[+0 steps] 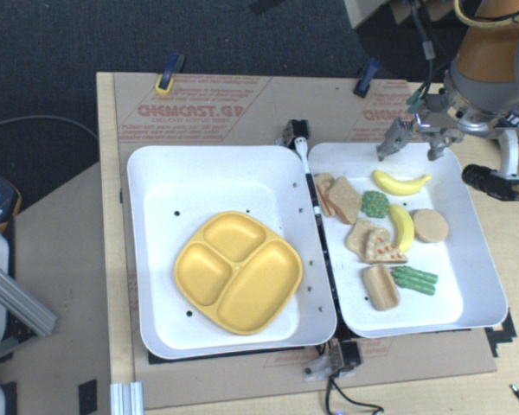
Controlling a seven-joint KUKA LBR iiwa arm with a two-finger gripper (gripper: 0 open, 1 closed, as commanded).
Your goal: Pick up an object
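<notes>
Nearest the right bin [480, 271] front wall: toy foods are lying clustered | beyond them: banana [400, 181] is resting untouched | above banana: gripper [413, 148] is hovering, fingers spread wide, empty | step: approach; next: descend straight, close.
</notes>
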